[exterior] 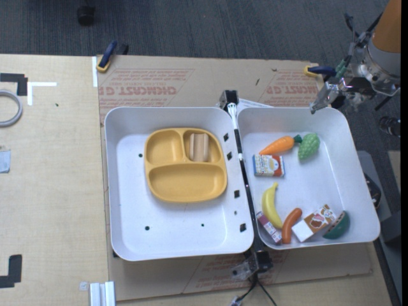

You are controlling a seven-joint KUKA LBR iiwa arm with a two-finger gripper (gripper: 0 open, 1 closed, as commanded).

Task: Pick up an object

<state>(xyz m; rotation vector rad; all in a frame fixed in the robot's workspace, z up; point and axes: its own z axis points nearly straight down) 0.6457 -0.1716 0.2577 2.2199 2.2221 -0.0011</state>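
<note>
Front of right bin: a small purple-and-white packet [268, 228] lies in the near left corner, with a sausage [291, 224] leaning just beside it.
Near right corner: a brown-and-white carton [315, 222] touches a dark green rounded piece [337, 226] against the bin wall.
Banana: the banana [271, 204] lies lengthwise, its lower end meeting the packet and sausage.
Middle of right bin: a little boxed carton [268, 165] lies flat, apart from the banana.
Far part of right bin: a carrot [278, 146] lies slanted, its leafy end close to a bumpy green fruit [308, 146].
Right bin: the right bin [335, 177] holds all these loose toys.
Left bin: the left bin [127, 196] holds a yellow divided plate [185, 180] with a wooden block [199, 147] in its far right compartment.
Table: the table [51, 203] carries both bins on a cardboard sheet [153, 85].
Arm: the arm [386, 34] comes in from the upper right.
Hand: the hand [325, 97] hangs over the far right corner of the right bin, above the rim and well apart from the toys; whether it is open or closed cannot be told, and nothing shows in it.
</note>
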